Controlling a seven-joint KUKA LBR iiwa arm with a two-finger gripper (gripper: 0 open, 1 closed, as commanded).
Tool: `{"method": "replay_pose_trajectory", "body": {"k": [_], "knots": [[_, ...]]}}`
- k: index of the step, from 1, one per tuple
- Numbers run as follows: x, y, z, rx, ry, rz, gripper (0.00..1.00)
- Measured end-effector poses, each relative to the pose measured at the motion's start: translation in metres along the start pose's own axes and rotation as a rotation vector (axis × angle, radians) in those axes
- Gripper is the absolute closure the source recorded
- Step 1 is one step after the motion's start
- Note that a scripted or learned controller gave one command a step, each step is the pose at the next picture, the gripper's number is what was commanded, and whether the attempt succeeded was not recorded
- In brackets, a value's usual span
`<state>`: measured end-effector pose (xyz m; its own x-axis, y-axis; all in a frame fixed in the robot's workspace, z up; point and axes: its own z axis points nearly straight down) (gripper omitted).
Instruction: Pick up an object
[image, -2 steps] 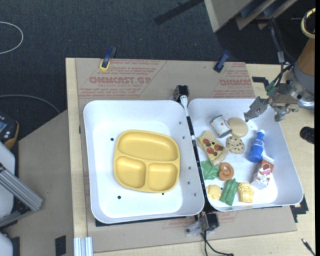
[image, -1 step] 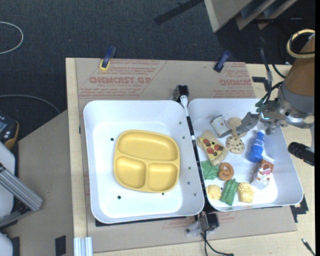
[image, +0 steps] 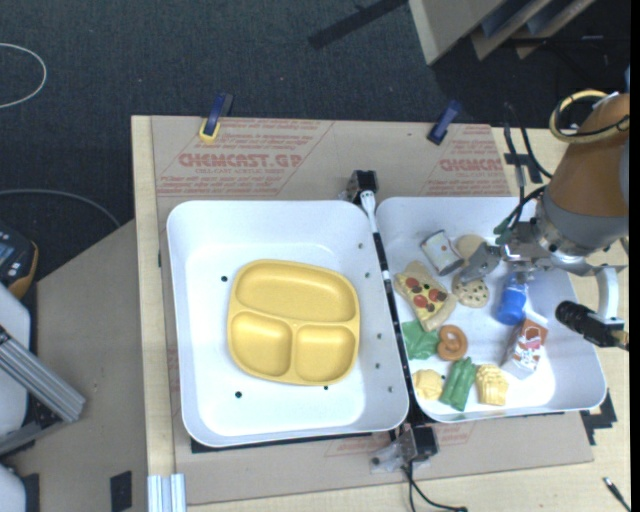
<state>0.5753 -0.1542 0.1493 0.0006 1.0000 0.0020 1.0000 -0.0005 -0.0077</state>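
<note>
I see the gripper (image: 478, 262) low in the right bin (image: 580, 385), beside the cookie (image: 470, 291) and blue bottle (image: 512, 303); I cannot tell its grip state.

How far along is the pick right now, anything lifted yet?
Done: the gripper has been brought over the right bin. In hand: it hangs just above the blue bottle, with nothing visibly between its fingers. Left: the grasp and the lift; the bottle, the pizza slice, the cookie and the milk carton all lie in the bin. The yellow divided plate sits in the left bin.
</note>
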Motion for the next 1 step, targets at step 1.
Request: {"method": "replay_pose_trajectory", "body": {"k": [1], "knots": [[0.0056, 0.0046, 0.0459, -0.001, 0.000, -0.002, 0.00]]}}
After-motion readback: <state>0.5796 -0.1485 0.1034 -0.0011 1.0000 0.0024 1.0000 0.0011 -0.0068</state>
